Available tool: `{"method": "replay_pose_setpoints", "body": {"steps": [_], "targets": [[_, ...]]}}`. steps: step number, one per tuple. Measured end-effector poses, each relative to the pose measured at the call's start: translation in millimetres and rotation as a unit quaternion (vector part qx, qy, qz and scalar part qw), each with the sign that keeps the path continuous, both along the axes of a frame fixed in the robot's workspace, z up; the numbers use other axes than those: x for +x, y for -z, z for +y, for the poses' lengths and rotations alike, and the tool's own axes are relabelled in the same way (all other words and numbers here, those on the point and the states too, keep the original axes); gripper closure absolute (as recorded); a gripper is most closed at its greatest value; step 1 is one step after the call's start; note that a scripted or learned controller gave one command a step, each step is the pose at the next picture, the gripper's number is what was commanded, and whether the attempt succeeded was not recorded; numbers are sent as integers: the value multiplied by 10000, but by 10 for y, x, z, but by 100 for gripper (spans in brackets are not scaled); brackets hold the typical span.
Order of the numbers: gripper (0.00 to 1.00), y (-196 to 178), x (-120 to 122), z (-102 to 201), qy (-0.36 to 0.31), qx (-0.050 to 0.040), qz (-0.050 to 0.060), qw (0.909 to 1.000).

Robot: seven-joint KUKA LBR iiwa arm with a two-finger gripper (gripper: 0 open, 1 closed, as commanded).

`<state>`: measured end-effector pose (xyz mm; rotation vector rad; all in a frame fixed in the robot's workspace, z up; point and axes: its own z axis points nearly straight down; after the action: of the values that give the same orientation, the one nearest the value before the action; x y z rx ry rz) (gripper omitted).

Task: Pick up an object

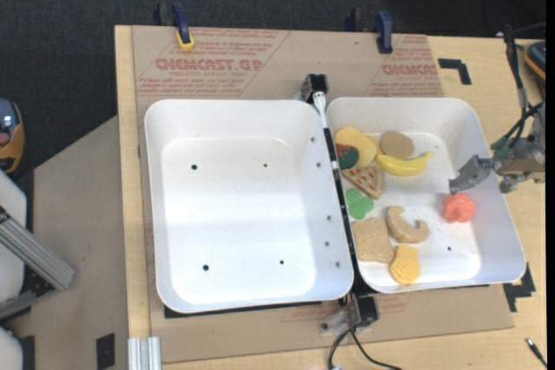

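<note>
Gripper (pixel 464 178) just above red toy (pixel 459 208)

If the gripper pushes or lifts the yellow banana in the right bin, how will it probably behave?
The banana looks like a moulded toy, so probably stiff and light. Its curved, glossy body may swivel or slip when pushed. It touches the round tan piece, which may be nudged too.
</note>
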<state>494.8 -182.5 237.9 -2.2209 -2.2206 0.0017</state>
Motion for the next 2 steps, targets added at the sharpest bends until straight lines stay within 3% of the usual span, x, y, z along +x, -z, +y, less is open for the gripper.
{"method": "replay_pose_setpoints", "body": {"steps": [1, 2], "targets": [[0, 936, -131, 682, -27, 33, 54, 10000], [0, 1513, -138, 859, 13, -20, -32, 10000]]}}
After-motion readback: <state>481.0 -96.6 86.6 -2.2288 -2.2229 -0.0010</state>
